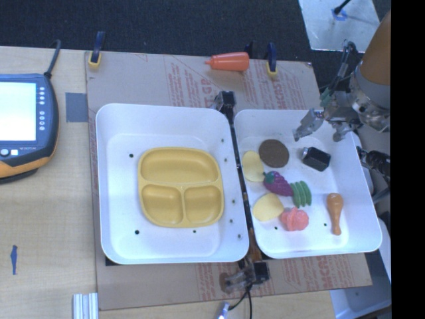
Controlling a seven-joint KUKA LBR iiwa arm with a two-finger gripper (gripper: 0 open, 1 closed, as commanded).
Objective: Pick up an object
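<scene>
Several toy foods lie in your right bin [362, 191], and the pincer [323, 126], apparently spread with nothing between its fingers, hovers at that bin's upper edge near the black block [316, 158], light and stiff, best nipped across its narrow sides.

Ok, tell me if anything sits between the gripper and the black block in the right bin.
Nothing visible does. The gripper hangs over the right bin's far end, and the black block lies just in front of it on bare floor. The brown disc sits off to one side, clear of that path.
</scene>
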